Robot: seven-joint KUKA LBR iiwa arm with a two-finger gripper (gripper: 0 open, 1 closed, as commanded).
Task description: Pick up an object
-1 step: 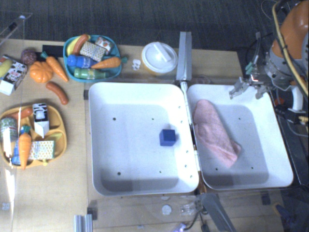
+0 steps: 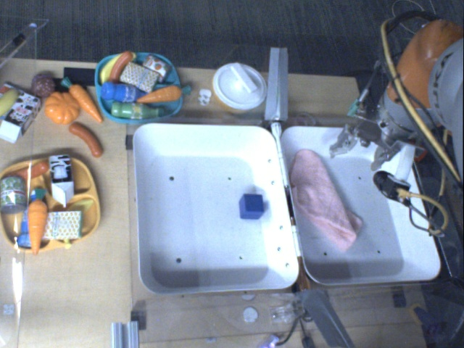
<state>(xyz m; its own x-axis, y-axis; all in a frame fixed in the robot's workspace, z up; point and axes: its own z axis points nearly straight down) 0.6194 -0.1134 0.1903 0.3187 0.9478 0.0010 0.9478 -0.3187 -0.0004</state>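
Observation:
A small blue cube (image 2: 251,205) lies in the left bin (image 2: 152,216), right of its middle. A crumpled pink cloth (image 2: 323,198) stretches along the left side of the right bin (image 2: 413,263). My gripper (image 2: 362,149) hangs over the far end of the right bin, up and to the right of the cloth. Its two fingers are spread apart with nothing between them.
Left of the bins lie toy foods: a blue bowl (image 2: 138,85) of vegetables, a yellow plate (image 2: 87,194) with cartons and a carrot, a loose pumpkin (image 2: 60,107) and a sausage (image 2: 86,138). A white lidded cup (image 2: 239,85) stands behind the bins. Cables (image 2: 413,201) hang at the right bin's edge.

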